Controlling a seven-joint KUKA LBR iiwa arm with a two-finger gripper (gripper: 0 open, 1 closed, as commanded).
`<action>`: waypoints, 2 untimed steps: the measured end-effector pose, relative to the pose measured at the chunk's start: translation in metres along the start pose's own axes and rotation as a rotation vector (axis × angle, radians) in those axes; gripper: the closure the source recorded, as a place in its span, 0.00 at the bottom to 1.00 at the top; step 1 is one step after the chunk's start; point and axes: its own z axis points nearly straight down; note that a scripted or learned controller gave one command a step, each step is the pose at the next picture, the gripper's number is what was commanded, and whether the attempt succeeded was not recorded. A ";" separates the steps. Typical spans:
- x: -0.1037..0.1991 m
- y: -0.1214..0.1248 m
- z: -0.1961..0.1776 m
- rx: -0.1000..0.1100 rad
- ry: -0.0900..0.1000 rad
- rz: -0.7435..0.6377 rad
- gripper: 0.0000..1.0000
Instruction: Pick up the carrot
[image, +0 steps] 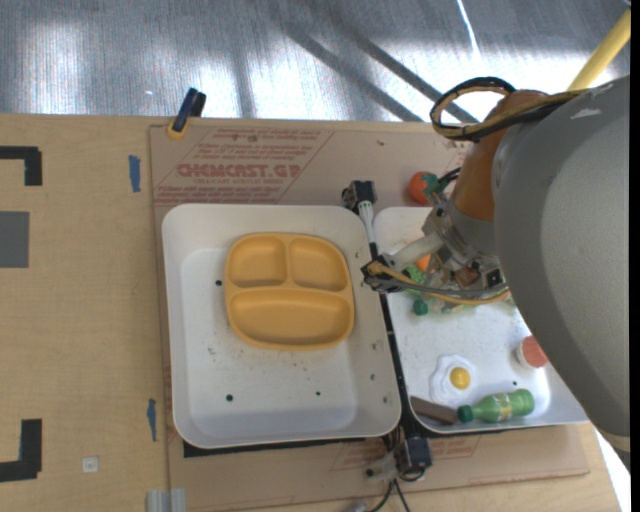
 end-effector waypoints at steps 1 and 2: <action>0.086 0.002 -0.047 -0.001 0.003 0.119 1.00; 0.062 0.023 -0.033 0.003 -0.002 0.167 1.00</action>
